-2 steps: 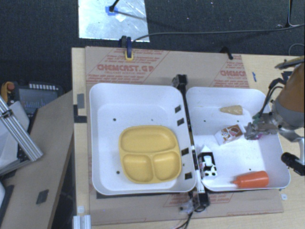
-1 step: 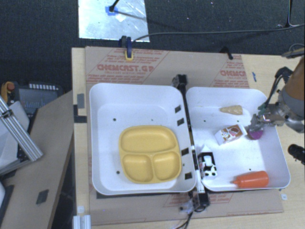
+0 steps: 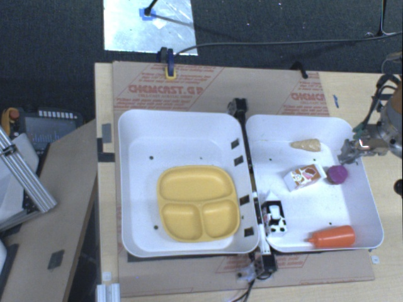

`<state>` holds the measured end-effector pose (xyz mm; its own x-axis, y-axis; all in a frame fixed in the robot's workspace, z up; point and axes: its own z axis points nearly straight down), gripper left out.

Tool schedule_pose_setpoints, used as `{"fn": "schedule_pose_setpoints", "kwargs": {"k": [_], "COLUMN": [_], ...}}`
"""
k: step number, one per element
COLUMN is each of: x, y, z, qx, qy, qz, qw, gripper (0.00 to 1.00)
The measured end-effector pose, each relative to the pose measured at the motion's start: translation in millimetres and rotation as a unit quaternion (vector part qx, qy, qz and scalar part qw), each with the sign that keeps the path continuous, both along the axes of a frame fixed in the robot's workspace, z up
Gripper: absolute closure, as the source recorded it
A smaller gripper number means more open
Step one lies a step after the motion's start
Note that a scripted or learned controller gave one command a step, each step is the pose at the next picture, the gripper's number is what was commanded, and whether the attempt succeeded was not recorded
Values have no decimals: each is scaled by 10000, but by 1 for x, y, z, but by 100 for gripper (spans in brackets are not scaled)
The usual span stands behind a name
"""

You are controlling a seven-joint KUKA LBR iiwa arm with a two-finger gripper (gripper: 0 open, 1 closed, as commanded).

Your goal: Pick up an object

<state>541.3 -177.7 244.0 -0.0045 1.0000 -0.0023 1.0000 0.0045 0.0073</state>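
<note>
**Lining up on the purple piece at the right bin's edge**

We saw the claw (image 3: 350, 151) hanging at the far-right rim of the right bin (image 3: 368, 200), low and just beside a small purple object (image 3: 338, 174). We could not tell how far the claw stood open, since its tip was small and blurred against the white wall, and we saw nothing held in it.

The right bin held 5 candidates: the purple object nearest the claw, a small white carton (image 3: 304, 177) just to its left, a tan piece (image 3: 306, 145) toward the back, an orange object (image 3: 332, 236) along the front wall, and a black-and-white toy (image 3: 274, 219) against the divider. The left bin (image 3: 132, 168) carried only a yellow divided plate (image 3: 197, 202).

We judged the step in hand to be the approach, with the purple object as the likeliest target. To do it well, we thought the claw should centre over that object before descending, keeping off the bin wall just to its right. The carton lay close enough that a wide approach might nudge it, so a straddle across the purple piece's narrow side seemed safest. Its rounded shape looked apt to roll, so a straight, low descent was called for before closing.
</note>
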Motion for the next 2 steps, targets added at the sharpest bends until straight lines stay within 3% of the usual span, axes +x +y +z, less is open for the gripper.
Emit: {"fn": "schedule_pose_setpoints", "kwargs": {"k": [2], "x": [11], "y": [104], "z": [-8], "qx": [20], "qy": [28], "qz": [30], "qw": [10000], "gripper": [100]}}
